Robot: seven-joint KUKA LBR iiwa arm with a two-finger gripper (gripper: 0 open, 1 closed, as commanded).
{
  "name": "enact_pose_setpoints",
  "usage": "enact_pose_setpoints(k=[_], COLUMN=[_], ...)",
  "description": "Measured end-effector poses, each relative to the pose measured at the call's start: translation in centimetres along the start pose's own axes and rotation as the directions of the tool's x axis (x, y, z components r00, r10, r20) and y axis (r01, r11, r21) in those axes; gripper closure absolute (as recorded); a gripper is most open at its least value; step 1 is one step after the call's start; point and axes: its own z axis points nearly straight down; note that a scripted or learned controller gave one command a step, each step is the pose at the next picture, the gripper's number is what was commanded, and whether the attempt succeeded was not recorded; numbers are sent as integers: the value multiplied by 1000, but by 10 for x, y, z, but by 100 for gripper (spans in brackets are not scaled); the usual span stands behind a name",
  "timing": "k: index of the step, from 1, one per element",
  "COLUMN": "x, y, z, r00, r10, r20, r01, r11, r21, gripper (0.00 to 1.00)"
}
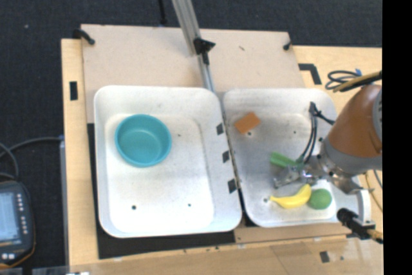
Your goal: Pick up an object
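The likeliest target is the curved yellow plastic banana [291, 198], lying flat on the near floor of the right-hand shallow white bin [257, 114], its right tip touching a small round green ball-shaped toy [320, 199]. Just beyond the banana, a flat green oblong piece [281, 159] lies partly under the tool, and farther off, toward the bin's far left, sits a small orange block [246, 122], well apart from the rest. The near cluster is tightly packed (which I judge makes a clean single grasp harder), since closing on one item may nudge its neighbours.

The two-finger gripper [294, 174] sits low over the spot between the green oblong and the banana. Whether its fingers are spread or closed cannot be told, because the metal parts blur together against the bin floor, and nothing is visibly clasped. The grey arm with its orange band [355, 125] reaches in from the right, wrist bent steeply downward.

The left-hand white bin [193, 203] holds a round teal plastic bowl [143, 140], upright, toward its far left.
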Motion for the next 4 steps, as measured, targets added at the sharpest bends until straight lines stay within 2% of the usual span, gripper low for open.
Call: enact_pose_setpoints(k=[1, 3, 4], x=[-1, -4, -5], y=[2, 11, 13], z=[-11, -140, -160], r00=[1000, 1000, 1000], r10=[4, -7, -8], r20=[0, 2, 0], r01=[-4, 7, 8], r11=[1000, 1000, 1000], r21=[-5, -10, -5], gripper=[100, 100, 100])
